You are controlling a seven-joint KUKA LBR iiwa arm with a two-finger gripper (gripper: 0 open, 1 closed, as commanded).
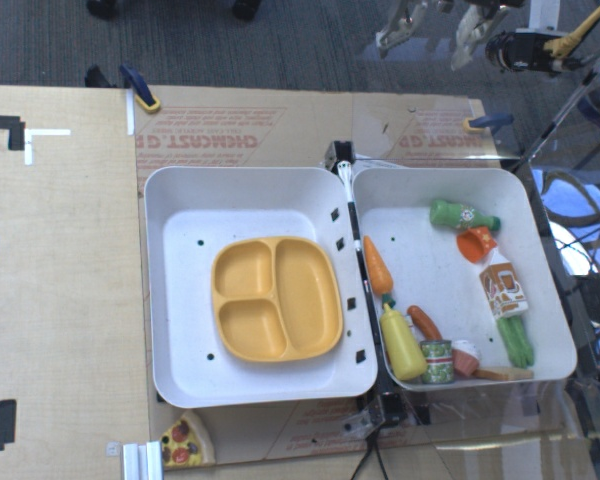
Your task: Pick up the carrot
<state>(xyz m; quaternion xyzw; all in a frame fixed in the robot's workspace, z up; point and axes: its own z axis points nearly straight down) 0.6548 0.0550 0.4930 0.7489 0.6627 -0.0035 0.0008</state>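
**Carrot untouched, approach not yet begun**

The carrot (377, 265) lies in the right bin (540, 298), hard against its left wall, tip pointing up-frame and the thick end down toward me. Just below it sits a yellow squeeze bottle (401, 344), close enough that I'd call them nearly touching. To the right of that bottle I see a small sausage-like red piece (424, 322) and a green-labelled can (437, 361). Further right, well apart from the carrot, are a green bottle (462, 215), an orange cup-like item (476, 243), a small carton (503, 290) and a green vegetable (517, 340). The left bin (170, 288) holds a yellow plate with 3 compartments (277, 298).

My pincer (432, 25) hangs high at the top of the view, beyond the tabletop edge and well apart from both bins. Its 2 fingers look spread and nothing sits between them.

So I judge the reach is the step in hand. The next move calls for travelling down and left over the right bin, then turning the fingers to straddle the carrot across its width. The bin wall on 1 side and the bottle below leave little room, so a finger may catch on either.
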